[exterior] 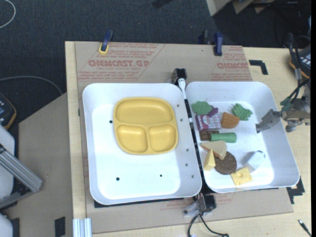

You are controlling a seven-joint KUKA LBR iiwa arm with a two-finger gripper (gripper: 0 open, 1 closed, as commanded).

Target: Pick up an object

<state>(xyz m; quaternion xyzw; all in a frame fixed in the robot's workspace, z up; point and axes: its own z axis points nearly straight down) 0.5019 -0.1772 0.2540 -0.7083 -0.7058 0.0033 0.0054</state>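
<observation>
White right bin (276,147), camera view: toy food pile sits in its left half, approx. 9 o'clock of bin centre.

1. Hidden / unclear
- Gripper (267,122) enters from 3 o'clock. Most of the arm (296,113) is cut off at the frame edge.
- Gripper state: cannot tell (small, dark, blurred against the bin wall).
- Pale grey-white item (255,158) at 5 o'clock of bin centre blends w/ the bin floor; shape not readable.
- Cheese wedges (214,151) overlap each other and touch the brown round cookie (226,165). Outlines are partly covered.

2. Edges / room
- Gripper is over bare floor near the right wall, well apart from the pile.
- Bare floor runs from 12 to 4 o'clock on the right side.
- Pile's left items lie just beside the shared wall between the bins.
- Left bin (98,147) holds a yellow divided plate (145,125) toward its 12 o'clock end.

3. Candidate objects
- Green leaf piece (201,107), 11 o'clock.
- Purple packet (213,118), just beside the leaf.
- Orange piece (229,120), touching the green ridged piece (242,111).
- Green cylinder (225,137), lying flat, mid-pile.
- Yellow cheese block (241,176), 6 o'clock, near the front wall.
</observation>
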